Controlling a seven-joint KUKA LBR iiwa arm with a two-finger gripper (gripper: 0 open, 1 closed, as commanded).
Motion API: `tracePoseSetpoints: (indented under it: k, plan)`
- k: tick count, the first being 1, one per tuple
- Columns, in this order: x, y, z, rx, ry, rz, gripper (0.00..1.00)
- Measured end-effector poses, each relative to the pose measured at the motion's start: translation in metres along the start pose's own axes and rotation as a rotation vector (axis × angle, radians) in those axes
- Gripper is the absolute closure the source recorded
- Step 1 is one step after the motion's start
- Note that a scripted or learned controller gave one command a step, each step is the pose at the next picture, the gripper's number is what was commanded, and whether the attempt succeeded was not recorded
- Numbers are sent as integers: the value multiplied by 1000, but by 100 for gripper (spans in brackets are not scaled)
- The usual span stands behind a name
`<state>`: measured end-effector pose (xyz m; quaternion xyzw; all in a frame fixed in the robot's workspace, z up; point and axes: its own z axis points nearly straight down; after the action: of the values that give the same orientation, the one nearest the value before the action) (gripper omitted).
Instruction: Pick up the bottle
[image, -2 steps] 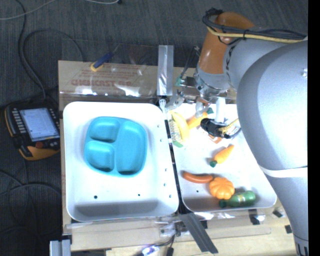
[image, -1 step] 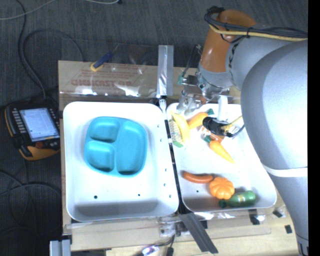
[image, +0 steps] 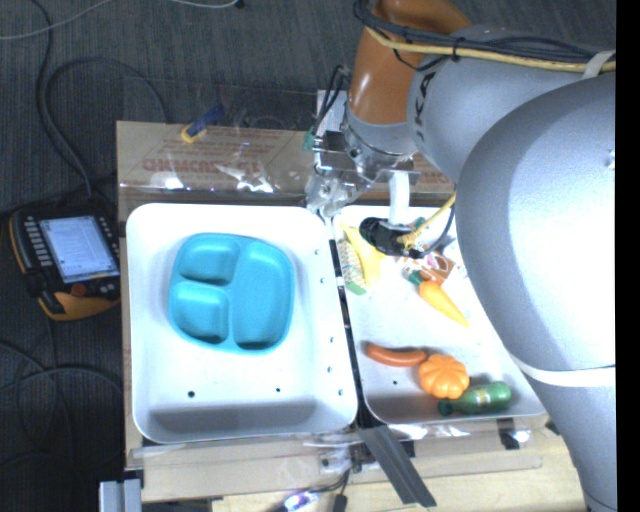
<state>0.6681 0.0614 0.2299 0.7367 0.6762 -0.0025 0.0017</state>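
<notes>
Floor is dark grey carpet (image: 60, 400) with a few black cables (image: 62, 85) snaking over it on the left. A teach pendant (image: 65, 255) with a lit screen and orange trim lies there too. The bench top (image: 150, 150) is a brown board with faded red lettering, with crinkled clear plastic (image: 240, 178) along its back. Lighting's even, no hard shadows.

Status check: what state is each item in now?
bottle: on its side, right bin, not held
pumpkin: upright, beside the bottle
sausage: lying flat, right bin
carrot: lying flat, right bin
blue plate: right side up, left bin
gripper: at the bins' far edge, away from bottle
</notes>
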Motion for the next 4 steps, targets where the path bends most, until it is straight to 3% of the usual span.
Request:
tracePoseSetpoints:
  k: [1, 2, 3, 4]
  plan:
    - [-16, -55, -13, 0, 3, -354, 100]
    - [51, -7, -36, 0, 3, -241, 100]
    - [113, -10, 112, 0, 6, 57, 100]
    - [53, -5, 44, 1, 2, 43, 100]
